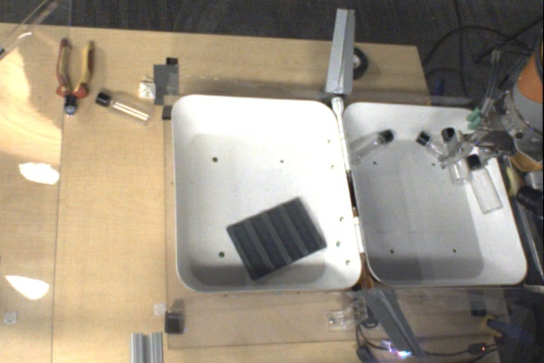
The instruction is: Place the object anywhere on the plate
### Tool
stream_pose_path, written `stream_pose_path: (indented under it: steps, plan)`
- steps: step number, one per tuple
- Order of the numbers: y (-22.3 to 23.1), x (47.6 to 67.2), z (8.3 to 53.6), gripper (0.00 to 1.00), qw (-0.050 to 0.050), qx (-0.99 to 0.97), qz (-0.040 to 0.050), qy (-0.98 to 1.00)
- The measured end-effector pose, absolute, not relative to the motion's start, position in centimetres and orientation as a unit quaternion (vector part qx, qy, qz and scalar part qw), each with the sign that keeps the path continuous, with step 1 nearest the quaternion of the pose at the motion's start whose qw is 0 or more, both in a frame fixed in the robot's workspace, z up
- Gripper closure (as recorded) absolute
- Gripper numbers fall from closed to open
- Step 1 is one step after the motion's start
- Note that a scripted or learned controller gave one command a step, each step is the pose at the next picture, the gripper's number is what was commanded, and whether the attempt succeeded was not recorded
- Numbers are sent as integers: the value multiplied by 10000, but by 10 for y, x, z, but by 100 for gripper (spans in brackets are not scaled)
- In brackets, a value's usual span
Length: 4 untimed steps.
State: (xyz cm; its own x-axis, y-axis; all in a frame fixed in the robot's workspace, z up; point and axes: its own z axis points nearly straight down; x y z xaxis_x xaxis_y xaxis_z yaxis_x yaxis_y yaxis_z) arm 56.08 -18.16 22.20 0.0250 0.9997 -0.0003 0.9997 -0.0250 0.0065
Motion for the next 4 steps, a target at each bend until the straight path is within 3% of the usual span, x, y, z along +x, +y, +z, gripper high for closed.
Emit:
stream_pose_path:
  steps: [1, 2, 3, 4]
  plan:
    - [-95, 605, 186, 100, 7, 7453, 11, 6667]
    - [9, 630, 184, 100, 3, 7761, 11, 6307]
    - [69, 643, 184, 100, 4, 7990, 7, 6013]
    - [152, 639, 148, 100, -3, 7253, 3, 6885]
